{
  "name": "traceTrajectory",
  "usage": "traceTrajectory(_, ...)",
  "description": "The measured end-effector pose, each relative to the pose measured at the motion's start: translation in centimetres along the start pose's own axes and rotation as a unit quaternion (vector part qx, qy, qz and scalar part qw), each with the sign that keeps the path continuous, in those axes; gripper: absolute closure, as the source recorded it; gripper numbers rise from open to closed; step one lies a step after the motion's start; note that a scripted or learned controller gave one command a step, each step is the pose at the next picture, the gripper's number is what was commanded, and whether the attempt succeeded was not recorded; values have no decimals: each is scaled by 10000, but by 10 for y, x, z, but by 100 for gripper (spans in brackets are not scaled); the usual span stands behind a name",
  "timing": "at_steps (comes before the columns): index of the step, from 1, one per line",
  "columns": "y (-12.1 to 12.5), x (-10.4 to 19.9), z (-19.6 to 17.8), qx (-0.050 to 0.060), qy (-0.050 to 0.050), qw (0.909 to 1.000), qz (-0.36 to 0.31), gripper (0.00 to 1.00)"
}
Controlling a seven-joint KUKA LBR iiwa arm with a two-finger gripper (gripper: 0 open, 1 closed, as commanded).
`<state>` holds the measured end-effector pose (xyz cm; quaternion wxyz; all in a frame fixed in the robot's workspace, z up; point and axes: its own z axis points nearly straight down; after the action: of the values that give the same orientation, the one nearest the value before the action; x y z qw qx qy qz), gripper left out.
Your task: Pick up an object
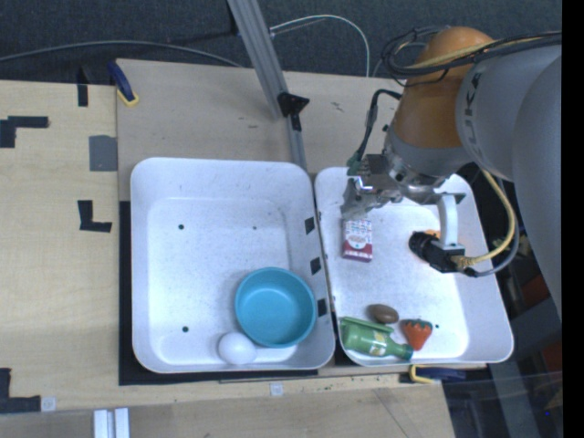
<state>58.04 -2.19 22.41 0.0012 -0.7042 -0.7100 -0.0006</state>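
grey rounded arm link point(520, 108), orange band point(438, 85) above wrist, black cables looped over it, yellow cable down the side, metal gripper point(363, 194), black side module point(436, 249)

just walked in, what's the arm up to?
The KUKA arm reaches in over the right bin, with its gripper directly above a small red and white carton near that bin's left wall. I can't tell whether it has hold of the carton. Along the bin's near edge lie a green bottle, a brown potato-like item and a toy strawberry, none of them touched. The left bin holds a blue bowl and a white ball.
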Motion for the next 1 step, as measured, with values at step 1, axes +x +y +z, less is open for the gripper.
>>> traceTrajectory(1,5,48,-7,1,-3,10000,7,100)
